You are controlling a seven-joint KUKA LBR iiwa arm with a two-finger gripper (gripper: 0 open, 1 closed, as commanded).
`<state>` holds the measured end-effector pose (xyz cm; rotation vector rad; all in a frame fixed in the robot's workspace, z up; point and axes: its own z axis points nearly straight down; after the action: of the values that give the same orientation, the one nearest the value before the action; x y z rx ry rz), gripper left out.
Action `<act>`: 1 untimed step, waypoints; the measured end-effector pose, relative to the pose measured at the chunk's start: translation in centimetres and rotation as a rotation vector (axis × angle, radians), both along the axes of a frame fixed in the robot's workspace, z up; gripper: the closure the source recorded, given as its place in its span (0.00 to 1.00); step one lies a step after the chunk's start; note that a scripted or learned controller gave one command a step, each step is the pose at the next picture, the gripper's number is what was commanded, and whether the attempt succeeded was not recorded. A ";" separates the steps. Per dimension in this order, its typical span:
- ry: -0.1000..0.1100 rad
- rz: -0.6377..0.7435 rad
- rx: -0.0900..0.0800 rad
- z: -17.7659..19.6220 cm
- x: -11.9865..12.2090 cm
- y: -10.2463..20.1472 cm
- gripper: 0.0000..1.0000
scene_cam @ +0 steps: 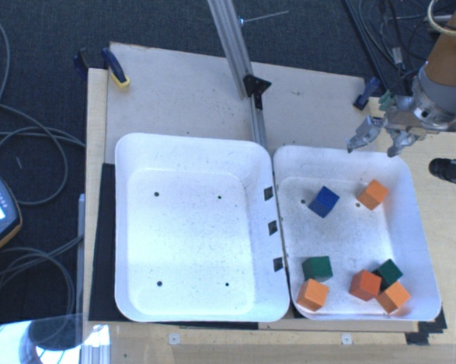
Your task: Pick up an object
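The camera view shows the grey arm with its orange band reaching in from the far right, its gripper (378, 143) hanging just beyond the far rim of the right shallow white plastic bin (419, 230). The jaws stand spread apart with nothing between them.

Nearest to the jaws is a small orange wooden cube (373, 194), lying in the far right part of that bin, a little nearer the camera than the gripper and apart from it. Left of it sits a blue wooden cube (323, 201).

At the near end of the same bin lie five more blocks: a dark green cube (316, 267) with a second orange cube (313, 294) just in front of it, and to the right a red cube (365, 284), another dark green cube (389, 270) and a third orange cube (394, 296) clustered close together.

The left shallow white plastic bin (125, 209) stands just beside the right one on the pale wooden worktop (180, 88).
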<state>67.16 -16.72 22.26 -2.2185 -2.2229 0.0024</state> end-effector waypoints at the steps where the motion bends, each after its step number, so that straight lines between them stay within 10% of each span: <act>1: 0.010 -0.003 0.004 -7.0 -5.4 1.6 0.00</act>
<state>61.79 -15.10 15.27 -2.2154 -2.2123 0.0083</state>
